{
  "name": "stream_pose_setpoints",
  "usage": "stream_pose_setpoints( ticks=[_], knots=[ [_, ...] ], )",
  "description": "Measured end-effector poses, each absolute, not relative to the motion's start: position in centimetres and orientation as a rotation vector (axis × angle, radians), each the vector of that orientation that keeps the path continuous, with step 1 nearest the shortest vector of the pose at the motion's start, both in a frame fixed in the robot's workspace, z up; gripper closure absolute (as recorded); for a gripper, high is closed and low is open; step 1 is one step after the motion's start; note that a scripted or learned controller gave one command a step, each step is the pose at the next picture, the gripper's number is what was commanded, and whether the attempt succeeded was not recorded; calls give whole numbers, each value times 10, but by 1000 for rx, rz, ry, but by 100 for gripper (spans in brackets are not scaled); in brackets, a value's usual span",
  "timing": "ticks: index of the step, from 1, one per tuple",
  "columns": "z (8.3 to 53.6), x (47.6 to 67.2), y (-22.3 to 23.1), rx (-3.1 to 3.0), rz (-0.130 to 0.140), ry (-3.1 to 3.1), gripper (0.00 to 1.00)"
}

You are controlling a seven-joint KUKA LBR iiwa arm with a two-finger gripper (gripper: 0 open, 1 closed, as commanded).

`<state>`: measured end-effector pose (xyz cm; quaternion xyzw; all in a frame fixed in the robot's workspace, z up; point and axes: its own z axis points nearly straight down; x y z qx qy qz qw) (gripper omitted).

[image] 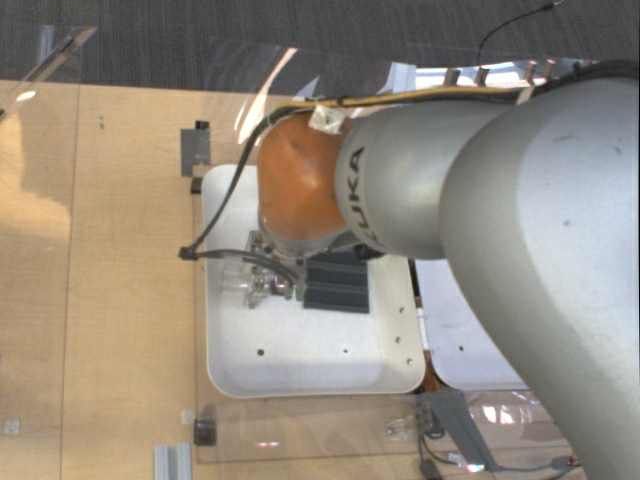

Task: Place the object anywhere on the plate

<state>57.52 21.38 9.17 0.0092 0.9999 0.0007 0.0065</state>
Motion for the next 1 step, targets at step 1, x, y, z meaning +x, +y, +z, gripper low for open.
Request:
stream_pose_setpoints(
  ticks=[1],
  knots=[
    [196, 623, 234, -942, 6, 2985, 100]
  ],
)
